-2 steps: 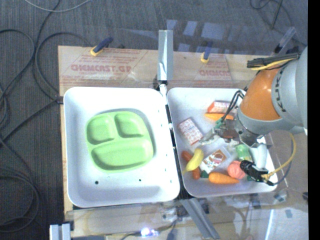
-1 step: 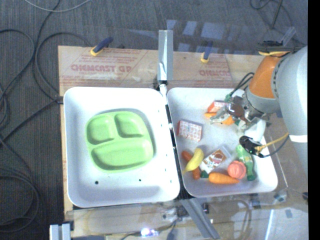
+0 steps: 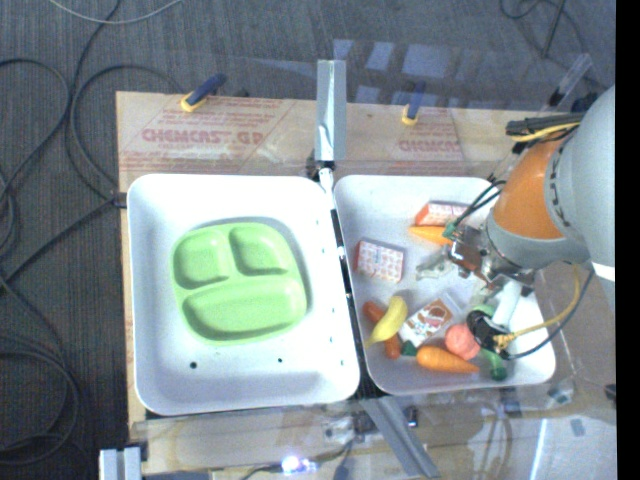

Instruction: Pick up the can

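Note:
What looks like the can (image 3: 380,260), a short item with a pink patterned label and pale ends, lies on its side in the upper left part of the right bin (image 3: 350,268). The arm comes in from the right, its orange band over the bin's right side. My gripper (image 3: 455,258) hangs low over the middle of that bin, to the right of the can and apart from it, just below an orange box (image 3: 440,214). The wrist hides the bin floor under it.
Toy food crowds the right bin's front: a banana (image 3: 390,318), a white and red packet (image 3: 428,320), a carrot (image 3: 446,360), a peach-coloured ball (image 3: 460,340) and a green piece (image 3: 497,370). The left bin (image 3: 150,298) holds a green divided plate (image 3: 240,280).

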